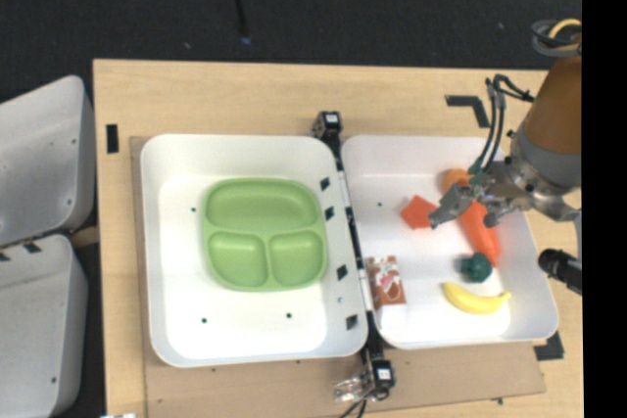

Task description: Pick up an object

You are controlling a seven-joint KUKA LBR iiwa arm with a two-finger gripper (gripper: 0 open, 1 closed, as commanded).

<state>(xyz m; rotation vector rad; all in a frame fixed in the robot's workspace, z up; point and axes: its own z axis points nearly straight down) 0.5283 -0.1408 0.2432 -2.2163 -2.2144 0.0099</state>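
1. Nearest the camera, in the right bin (549,328), lie one yellow banana (475,300) and one small snack packet (388,280). The packet sits by the wall between the two bins.
2. A little further back sits one dark green toy (476,266), just above the banana.
3. Next come one orange carrot (481,230), one red block (418,211) and one small orange ball (453,179). All six things lie loose and apart, which I think makes each one easier to pick.
4. The jaws (460,208) hang low over this bin, between the red block and the carrot. The things to pick are all here, so the arm reaches in here. I cannot tell if the jaws are apart or together, and I see nothing between them.
5. The left bin (162,328) has one green plate (264,233) with three parts. It lies flat in the middle.
6. There are two bins side by side on one bench (245,98).
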